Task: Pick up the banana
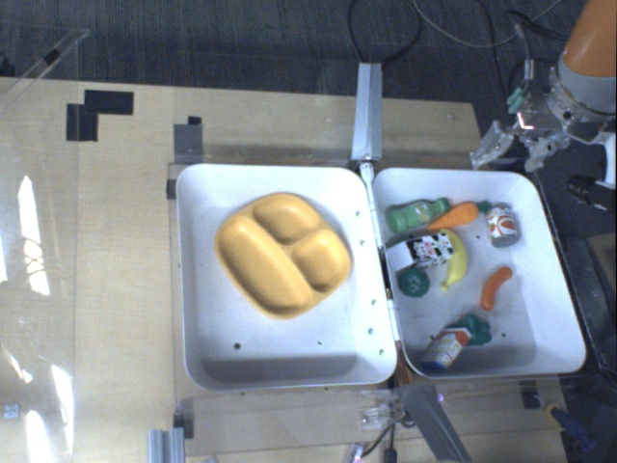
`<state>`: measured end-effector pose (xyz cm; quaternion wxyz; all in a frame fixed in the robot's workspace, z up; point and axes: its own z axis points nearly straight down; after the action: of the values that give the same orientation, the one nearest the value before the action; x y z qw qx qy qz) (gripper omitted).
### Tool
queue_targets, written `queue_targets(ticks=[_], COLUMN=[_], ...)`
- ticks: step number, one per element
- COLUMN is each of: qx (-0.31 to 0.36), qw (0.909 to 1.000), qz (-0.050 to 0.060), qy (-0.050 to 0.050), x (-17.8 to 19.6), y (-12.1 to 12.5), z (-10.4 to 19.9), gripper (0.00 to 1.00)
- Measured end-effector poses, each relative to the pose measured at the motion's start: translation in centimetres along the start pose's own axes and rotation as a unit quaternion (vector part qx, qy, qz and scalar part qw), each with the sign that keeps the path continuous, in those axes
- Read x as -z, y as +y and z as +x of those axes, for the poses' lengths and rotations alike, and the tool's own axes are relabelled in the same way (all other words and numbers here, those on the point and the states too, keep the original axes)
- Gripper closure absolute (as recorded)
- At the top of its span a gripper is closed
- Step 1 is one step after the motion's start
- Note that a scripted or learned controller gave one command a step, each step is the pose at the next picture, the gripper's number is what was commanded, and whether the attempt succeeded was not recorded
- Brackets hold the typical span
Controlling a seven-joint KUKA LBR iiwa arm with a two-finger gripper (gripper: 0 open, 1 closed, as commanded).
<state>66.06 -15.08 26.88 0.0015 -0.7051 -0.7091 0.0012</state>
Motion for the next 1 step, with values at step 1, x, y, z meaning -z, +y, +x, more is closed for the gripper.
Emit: queue_targets(ticks=[1], qx=[0.015], qw=[0.9999], qz=[-0.002], qy=[-0.001], x=[-1.75], y=[0.98], z=[1.64], gripper=[0.0])
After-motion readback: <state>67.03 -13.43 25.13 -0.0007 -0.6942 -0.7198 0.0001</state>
